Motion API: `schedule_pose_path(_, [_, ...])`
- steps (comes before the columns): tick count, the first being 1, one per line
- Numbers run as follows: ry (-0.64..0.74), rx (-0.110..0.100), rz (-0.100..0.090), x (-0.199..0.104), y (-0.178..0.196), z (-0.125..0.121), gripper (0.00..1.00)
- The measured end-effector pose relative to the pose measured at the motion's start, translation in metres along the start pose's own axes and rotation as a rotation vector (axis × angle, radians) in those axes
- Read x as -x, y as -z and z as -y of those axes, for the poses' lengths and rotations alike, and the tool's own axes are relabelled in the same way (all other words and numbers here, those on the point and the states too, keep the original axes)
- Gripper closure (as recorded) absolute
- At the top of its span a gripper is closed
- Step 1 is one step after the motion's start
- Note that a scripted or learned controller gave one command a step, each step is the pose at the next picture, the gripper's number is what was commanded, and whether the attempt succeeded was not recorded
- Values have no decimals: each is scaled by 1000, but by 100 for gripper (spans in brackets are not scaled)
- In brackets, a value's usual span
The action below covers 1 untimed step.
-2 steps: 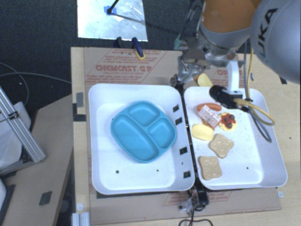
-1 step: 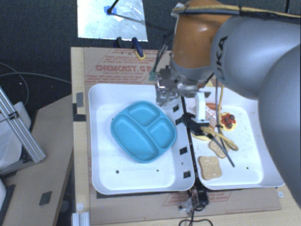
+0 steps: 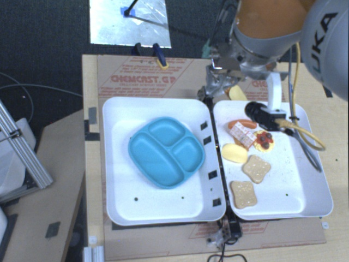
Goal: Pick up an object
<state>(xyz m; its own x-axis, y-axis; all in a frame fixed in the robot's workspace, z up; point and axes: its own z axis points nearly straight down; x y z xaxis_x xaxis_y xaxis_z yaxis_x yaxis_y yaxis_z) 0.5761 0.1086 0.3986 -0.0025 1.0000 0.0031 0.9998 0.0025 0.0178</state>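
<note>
The right bin [image 3: 313, 192] holds several toy foods. A yellow piece [image 3: 234, 153] lies near its left wall. Two toast slices [image 3: 256, 168] [image 3: 243, 194] sit below it, toward the front. A sausage-like piece [image 3: 241, 125] and a red-dotted piece [image 3: 263, 140] lie further back. Another pale yellow piece [image 3: 237, 94] shows at the bin's back edge. My gripper [image 3: 217, 86] hangs over the back rim between the two bins, just left of that pale piece. The arm's wrist hides most of it.
In the left bin [image 3: 117, 201] rests a blue divided plate [image 3: 166, 152]. A black cable and a yellow hose [image 3: 297, 132] run from the arm across the right bin's back right. A metal sheet [image 3: 128, 15] lies beyond the bench.
</note>
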Motion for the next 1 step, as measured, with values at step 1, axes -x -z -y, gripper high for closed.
schedule_pose_path(1, [0, -28, 5, -16, -116, 7, 100])
